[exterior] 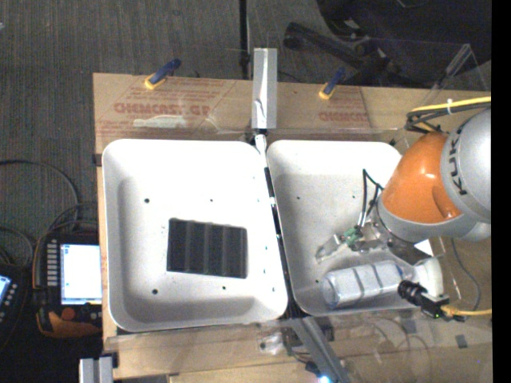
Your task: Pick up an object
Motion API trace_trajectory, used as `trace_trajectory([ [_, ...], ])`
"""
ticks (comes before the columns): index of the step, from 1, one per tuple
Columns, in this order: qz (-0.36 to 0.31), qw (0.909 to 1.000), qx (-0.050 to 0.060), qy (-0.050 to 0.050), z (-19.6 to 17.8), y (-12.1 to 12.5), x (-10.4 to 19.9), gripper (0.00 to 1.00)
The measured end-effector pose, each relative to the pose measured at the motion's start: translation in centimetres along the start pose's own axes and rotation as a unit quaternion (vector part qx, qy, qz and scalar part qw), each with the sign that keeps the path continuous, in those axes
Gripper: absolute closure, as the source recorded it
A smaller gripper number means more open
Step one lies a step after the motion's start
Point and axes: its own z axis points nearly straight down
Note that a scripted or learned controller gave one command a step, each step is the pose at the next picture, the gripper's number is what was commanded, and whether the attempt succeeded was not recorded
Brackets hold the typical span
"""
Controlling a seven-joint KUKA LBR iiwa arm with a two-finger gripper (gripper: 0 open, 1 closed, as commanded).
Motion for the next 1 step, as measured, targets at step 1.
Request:
trace_trajectory([
  [1, 0.000, 1.0000, -0.003, -0.001, 0.06, 6.70, 1.26, 0.00],
])
